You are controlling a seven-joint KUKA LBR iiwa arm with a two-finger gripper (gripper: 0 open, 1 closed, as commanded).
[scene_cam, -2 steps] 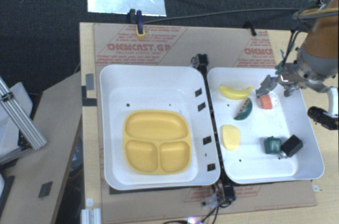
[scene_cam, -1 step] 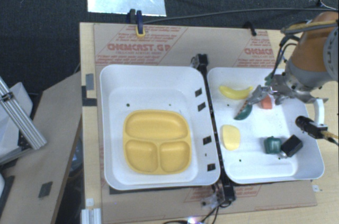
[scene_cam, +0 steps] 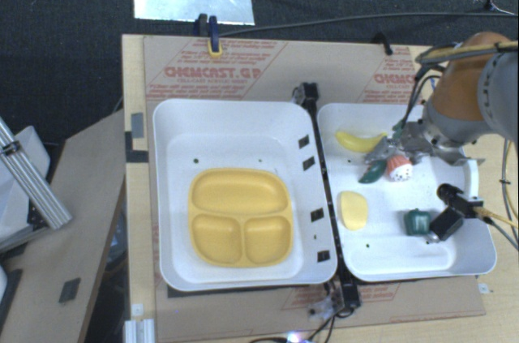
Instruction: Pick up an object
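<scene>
Gripper (scene_cam: 400, 147) state is the first thing you would want, and this slanted view hides it: the metal fingertip area sits low over the back of the right-hand white plastic bin (scene_cam: 478, 256), and you cannot tell how far it is parted or whether it has hold of anything. Right at its tip you see a small rounded white-and-orange toy (scene_cam: 398, 168) and a dark teal, leaf-shaped piece (scene_cam: 375, 172), both seemingly touching or just beneath the tool. Just left of them lies a smooth curved yellow banana-like piece (scene_cam: 357, 141). Nearer the front of that bin you find a pale yellow flat oval piece (scene_cam: 353, 210) and, to its right, a small teal blocky object (scene_cam: 418, 222) beside a black fitting. Behind the gripper, the grey arm (scene_cam: 499, 102) carries its glossy orange band (scene_cam: 456, 86). In the left-hand white bin (scene_cam: 174, 139) rests a matte yellow plastic tray with three compartments (scene_cam: 240, 216). Both bins sit on a tan cardboard-like sheet with red lettering (scene_cam: 219, 66).
</scene>
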